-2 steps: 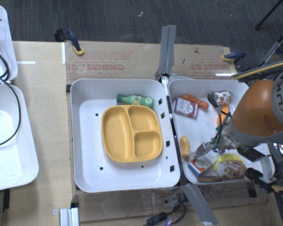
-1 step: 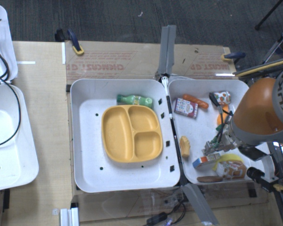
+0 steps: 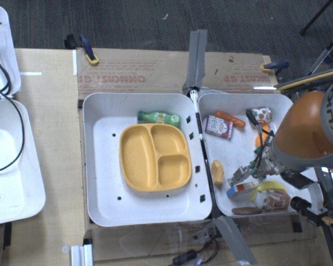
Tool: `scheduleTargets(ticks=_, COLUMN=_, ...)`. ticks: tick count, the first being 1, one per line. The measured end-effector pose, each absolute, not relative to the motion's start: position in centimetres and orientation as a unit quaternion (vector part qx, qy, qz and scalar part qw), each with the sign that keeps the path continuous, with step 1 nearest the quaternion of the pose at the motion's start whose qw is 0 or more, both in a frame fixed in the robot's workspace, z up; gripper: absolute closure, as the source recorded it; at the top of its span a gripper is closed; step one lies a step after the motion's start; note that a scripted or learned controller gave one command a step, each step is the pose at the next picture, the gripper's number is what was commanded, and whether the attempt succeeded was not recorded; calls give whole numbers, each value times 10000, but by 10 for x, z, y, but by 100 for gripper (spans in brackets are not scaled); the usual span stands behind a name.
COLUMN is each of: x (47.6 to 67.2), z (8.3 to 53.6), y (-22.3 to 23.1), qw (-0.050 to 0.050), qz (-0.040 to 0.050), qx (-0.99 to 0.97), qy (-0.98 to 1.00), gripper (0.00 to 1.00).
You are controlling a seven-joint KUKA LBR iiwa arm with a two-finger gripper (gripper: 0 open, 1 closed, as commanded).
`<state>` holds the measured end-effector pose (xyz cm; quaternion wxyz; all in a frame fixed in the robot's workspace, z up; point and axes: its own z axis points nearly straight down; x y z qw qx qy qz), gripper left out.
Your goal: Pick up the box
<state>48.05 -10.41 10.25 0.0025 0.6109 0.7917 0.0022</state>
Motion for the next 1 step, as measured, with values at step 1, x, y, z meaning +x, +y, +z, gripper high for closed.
scheduleTargets(ticks=1, x=540, z=91, y=-106, qw=-2, qz=-4, qx=5843, qy=8116, gripper=0)
